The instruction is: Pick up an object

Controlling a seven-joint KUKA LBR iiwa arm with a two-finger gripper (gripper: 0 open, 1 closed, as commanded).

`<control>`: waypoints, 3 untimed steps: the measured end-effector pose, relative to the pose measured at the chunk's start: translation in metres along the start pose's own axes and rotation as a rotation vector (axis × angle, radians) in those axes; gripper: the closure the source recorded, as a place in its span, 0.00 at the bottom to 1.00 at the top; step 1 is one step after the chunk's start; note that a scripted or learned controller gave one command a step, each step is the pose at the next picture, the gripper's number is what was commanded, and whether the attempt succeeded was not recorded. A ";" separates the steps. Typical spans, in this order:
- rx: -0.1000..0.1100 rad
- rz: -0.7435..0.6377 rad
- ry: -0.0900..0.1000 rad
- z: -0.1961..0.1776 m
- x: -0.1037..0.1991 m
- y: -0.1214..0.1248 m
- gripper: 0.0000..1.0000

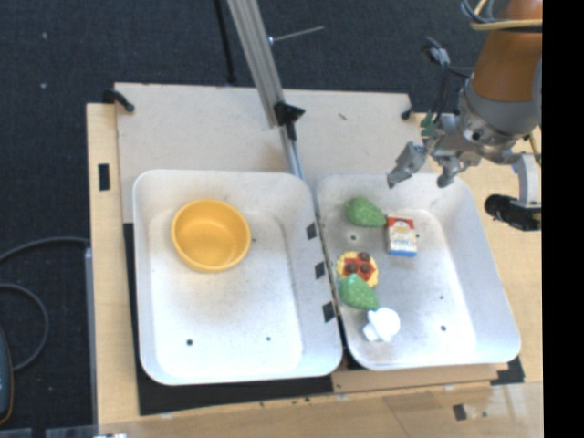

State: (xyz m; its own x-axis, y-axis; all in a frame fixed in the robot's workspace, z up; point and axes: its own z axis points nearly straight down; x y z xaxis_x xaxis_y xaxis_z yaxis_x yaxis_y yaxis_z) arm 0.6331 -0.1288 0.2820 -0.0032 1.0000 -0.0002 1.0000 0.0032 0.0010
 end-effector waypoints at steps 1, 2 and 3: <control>0.000 -0.001 -0.001 0.000 0.000 0.000 0.00; 0.003 0.003 -0.002 0.045 0.001 0.000 0.00; 0.006 0.004 -0.002 0.107 -0.002 -0.006 0.00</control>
State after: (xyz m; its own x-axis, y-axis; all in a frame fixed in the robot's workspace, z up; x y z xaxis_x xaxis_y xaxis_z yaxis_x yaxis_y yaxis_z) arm 0.6270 -0.1311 0.1749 0.0012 1.0000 -0.0021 1.0000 -0.0012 -0.0054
